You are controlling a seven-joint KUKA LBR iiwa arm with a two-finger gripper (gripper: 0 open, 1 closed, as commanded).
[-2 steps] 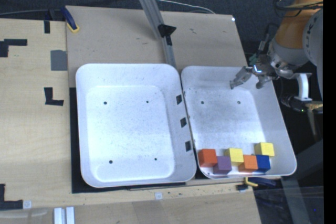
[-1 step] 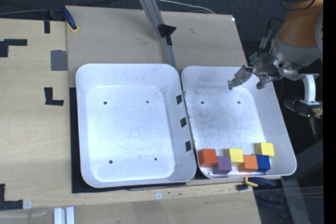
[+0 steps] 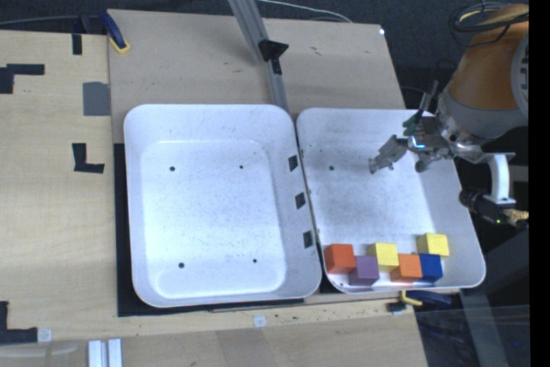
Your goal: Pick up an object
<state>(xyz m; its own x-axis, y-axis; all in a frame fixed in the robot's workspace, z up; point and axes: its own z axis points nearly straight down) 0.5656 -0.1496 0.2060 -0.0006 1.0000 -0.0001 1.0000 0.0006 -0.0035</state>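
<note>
Coloured blocks (image 3: 387, 261) are sitting along the right bin's (image 3: 361, 193) near edge; well apart, the tool (image 3: 402, 155) is hovering, fingers apart, holding nothing.

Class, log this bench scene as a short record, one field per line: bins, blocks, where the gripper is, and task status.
bins: left bin and right bin, side by side
blocks: orange, purple, yellow, orange, blue, yellow, clustered along the right bin's near edge
gripper: gripper over the right bin's far half, apart from the blocks
task status: no block picked up yet
</note>
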